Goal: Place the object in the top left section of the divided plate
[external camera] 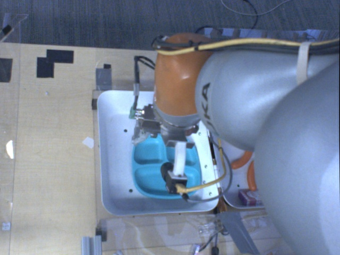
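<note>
Blue plate point(147, 166) sits in left bin point(114, 142), directly under the gripper point(142, 133). Gripper low over plate's upper-left corner; whether touching, cannot tell. Wrist and orange band point(178, 84) cover most of it, so gripper state cannot be told, nor whether anything is held. Two plate sections show bare just below the gripper, one nearer it, one further toward the bin's near wall. Right bin point(234, 202) lies well off from the gripper, past the arm: an orange thing point(245, 161) and a small purple thing point(247, 197) show there, both partly hidden. Which is the task's object: unclear.
</note>
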{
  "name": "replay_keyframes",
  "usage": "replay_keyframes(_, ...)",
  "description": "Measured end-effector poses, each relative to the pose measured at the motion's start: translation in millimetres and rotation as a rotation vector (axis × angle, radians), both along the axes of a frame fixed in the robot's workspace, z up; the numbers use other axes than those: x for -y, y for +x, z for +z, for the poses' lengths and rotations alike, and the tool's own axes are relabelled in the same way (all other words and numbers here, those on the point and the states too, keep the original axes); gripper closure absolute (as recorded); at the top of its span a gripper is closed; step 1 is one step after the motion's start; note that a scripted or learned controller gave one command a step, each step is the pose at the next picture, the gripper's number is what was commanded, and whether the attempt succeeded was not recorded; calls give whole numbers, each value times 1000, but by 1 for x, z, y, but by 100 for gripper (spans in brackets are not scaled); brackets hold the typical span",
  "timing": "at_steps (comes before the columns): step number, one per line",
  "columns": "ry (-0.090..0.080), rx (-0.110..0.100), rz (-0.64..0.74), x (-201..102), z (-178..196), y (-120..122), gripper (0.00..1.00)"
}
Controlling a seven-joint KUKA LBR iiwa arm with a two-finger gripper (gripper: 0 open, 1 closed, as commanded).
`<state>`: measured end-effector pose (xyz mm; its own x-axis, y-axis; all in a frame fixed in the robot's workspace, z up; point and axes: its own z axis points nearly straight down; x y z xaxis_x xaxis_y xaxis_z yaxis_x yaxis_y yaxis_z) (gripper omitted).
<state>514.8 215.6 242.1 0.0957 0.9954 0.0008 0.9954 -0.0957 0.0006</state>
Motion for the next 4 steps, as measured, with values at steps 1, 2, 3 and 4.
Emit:
replay_keyframes(1, -1, 0, 22, 43, -46, 39, 0)
replay_keyframes(2, 1, 4, -8, -20, -25, 148, 0)
replay_keyframes(3, 3, 8, 47, -21, -131, 88, 0)
replay_keyframes(4, 1, 5, 263, -8, -110, 108, 0)
